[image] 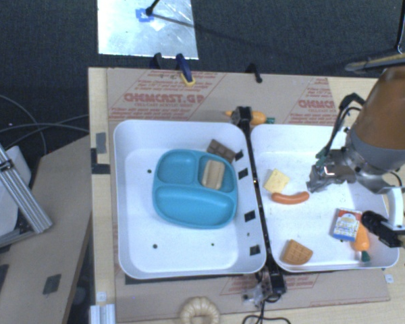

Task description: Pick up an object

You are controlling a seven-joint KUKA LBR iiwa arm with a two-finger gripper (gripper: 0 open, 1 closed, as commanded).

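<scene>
Fingers: you couldn't tell their opening; hovering right-centre.
Sausage: just left-below them, in right bin.
Nearby: yellow block, waffle, box.
Left bin: blue tray.

Two bins: left bin white, right bin white, black clips along the shared edge.
Divided plate: light blue, plain.
Block on the plate: tan.
Piece beside the plate: dark brown.
Cheese wedge: pale yellow.
Sausage: orange-red.
Waffle: golden brown, grid-patterned.
Small box: blue with white and red print.
Carrot: orange.
Arm: grey, orange band above the wrist.
Gripper: dark grey metal.
Board under the bins: light brown, red lettering.
Ring at the front edge: cream.
</scene>
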